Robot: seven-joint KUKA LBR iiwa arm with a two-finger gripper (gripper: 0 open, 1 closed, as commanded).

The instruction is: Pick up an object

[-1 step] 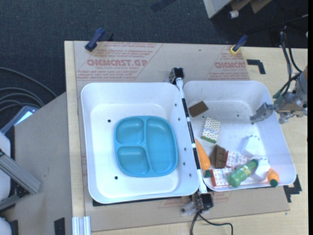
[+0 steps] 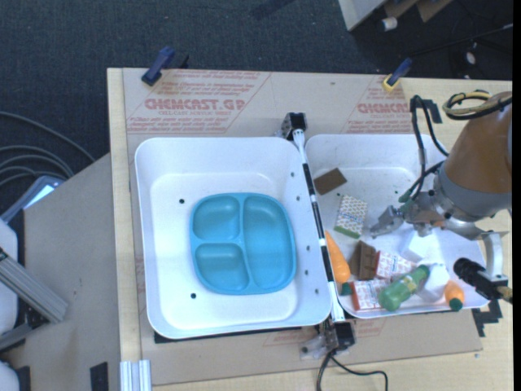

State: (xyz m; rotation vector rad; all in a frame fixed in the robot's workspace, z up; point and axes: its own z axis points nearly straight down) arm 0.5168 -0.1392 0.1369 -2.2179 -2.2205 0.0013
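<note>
My gripper (image 2: 387,221) hangs low over the middle of the right bin (image 2: 366,149), reaching in from the right below the grey and orange arm (image 2: 480,169). It sits just right of a dotted white packet (image 2: 352,213) and above a brown bar (image 2: 364,259). A brown card (image 2: 330,180) lies towards the bin's far left. Along the left wall rests an orange carrot (image 2: 336,257). Near the front lie a green bottle (image 2: 403,287), a red and white packet (image 2: 365,296) and a small orange piece (image 2: 454,295). I see nothing held in the gripper.
The left bin (image 2: 155,169) holds a blue divided plate (image 2: 243,243). A black divider rail (image 2: 309,210) runs between the bins. Cables (image 2: 427,129) loop above the right bin's far edge. Clamps (image 2: 159,65) sit on the bench's back edge.
</note>
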